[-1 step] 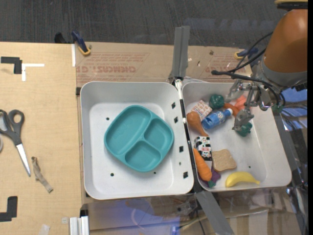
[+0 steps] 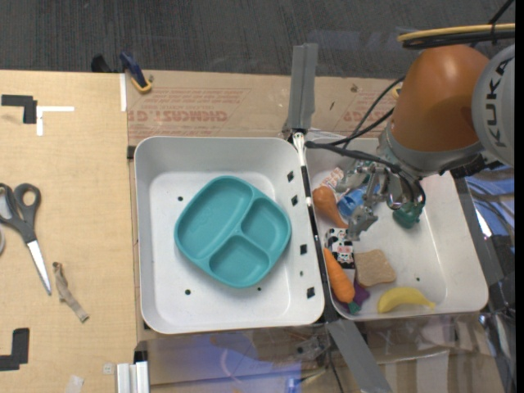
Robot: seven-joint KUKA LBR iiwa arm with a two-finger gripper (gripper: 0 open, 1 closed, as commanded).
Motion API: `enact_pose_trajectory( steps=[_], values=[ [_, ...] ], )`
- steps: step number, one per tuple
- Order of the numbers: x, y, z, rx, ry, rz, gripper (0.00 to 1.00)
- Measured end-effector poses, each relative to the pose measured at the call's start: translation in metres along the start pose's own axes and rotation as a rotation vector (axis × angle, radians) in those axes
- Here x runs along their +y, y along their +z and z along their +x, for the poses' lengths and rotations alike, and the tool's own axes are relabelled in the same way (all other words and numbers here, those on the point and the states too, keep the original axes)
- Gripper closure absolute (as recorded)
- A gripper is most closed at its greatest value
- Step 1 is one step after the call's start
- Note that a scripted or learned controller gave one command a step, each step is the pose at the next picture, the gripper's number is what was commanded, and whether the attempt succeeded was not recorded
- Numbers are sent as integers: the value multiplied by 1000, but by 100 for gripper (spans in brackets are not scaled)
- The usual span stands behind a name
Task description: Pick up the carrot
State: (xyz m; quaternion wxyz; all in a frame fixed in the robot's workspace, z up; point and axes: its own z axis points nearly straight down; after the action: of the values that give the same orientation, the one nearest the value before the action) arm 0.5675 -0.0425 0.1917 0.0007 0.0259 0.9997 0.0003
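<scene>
The carrot (image 2: 339, 275) is a long orange piece lying along the left wall of the right bin (image 2: 458, 289), with its tip toward the front edge. My gripper (image 2: 380, 206) hangs over the back half of that bin, behind and to the right of the carrot and apart from it. It is open, and nothing sits between its fingers. The arm's orange band (image 2: 434, 97) rises above it at the right.
Around the gripper lie a second orange food piece (image 2: 328, 205), a blue item (image 2: 352, 202) and a teal item (image 2: 407, 214). A toast slice (image 2: 376, 267), a banana (image 2: 404, 300) and a black-and-white toy (image 2: 340, 245) crowd the carrot. The left bin (image 2: 155, 301) holds a teal divided plate (image 2: 234, 231). Scissors (image 2: 27, 223) lie outside.
</scene>
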Motion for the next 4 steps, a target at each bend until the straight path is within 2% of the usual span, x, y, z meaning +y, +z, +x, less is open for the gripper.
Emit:
enact_pose_trajectory(
  steps=[1,2,3,4],
  values=[
    [-29,0,63,2,511,2,0],
    [-107,100,85,1,772,2,0],
    [-67,100,79,0,953,2,0],
    [-141,99,82,-2,1134,2,0]
  ],
)
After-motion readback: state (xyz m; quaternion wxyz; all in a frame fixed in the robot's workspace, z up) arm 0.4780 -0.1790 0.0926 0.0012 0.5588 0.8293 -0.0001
